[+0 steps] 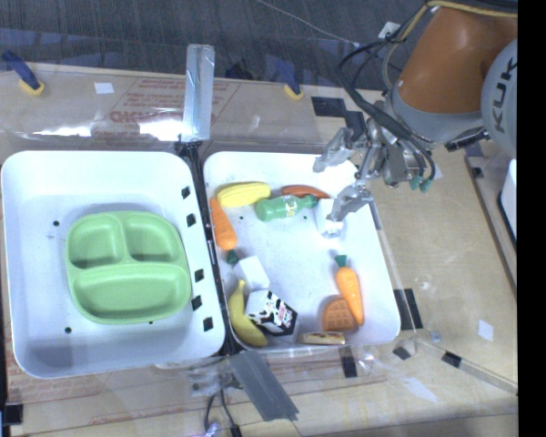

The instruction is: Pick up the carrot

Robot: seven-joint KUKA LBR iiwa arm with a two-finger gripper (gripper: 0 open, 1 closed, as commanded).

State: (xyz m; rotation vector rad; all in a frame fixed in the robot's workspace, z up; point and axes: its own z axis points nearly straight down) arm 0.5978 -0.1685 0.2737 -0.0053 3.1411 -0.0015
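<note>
Two carrots lie in the right bin (pixel 382 271), so the target is open to choice: one carrot (pixel 349 294) sits at about four o'clock in that bin, green top pointing up toward twelve, just beside a waffle-like toy (pixel 338 315), and a second, slimmer carrot (pixel 223 225) lies along the left wall at about nine o'clock. The claw (pixel 346 176) hangs at the bin's one o'clock corner, above the rim, with its two fingers spread apart and nothing between them; its height over the bin floor is hard to judge from this slanted view. Neither carrot is touched, so I judge the task barely begun: the approach, the descent, the closing and the lift are all left. Around twelve o'clock lie a corn cob (pixel 243 193), a green bottle (pixel 286 208) and a red-orange piece (pixel 304 191), possibly a chilli, all close under the claw and easy to catch by mistake. A banana (pixel 242 320) and a cow-patterned carton (pixel 274 314) rest at seven o'clock. The left bin (pixel 18 244) holds a green divided plate (pixel 126 266), well apart from either carrot.
</note>
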